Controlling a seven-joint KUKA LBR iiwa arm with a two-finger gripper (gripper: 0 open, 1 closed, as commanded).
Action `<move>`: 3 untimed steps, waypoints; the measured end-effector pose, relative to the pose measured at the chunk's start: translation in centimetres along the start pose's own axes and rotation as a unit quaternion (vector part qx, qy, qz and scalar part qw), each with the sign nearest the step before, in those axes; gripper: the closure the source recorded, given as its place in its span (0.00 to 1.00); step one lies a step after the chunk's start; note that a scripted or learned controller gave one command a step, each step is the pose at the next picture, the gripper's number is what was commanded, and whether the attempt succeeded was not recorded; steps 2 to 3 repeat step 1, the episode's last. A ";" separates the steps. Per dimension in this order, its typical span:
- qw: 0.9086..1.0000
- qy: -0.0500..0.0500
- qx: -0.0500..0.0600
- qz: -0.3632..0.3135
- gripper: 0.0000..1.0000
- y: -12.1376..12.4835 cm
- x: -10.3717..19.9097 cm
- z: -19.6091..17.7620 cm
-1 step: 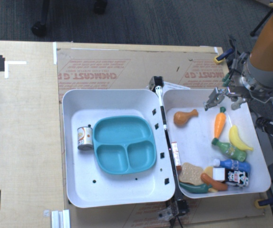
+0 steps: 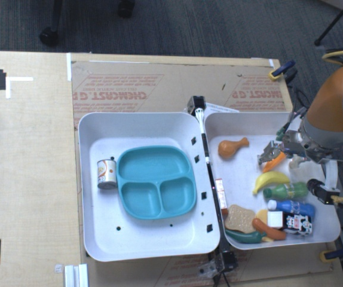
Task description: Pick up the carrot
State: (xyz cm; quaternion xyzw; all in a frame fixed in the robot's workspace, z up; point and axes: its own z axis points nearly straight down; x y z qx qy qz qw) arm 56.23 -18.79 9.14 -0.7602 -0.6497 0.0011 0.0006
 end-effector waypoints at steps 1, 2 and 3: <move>1.000 0.000 0.000 0.002 1.00 0.0 0.0 -0.9; 1.000 0.000 0.000 0.002 1.00 0.0 0.0 -0.9; 1.000 0.000 0.000 0.002 1.00 0.0 0.0 -0.9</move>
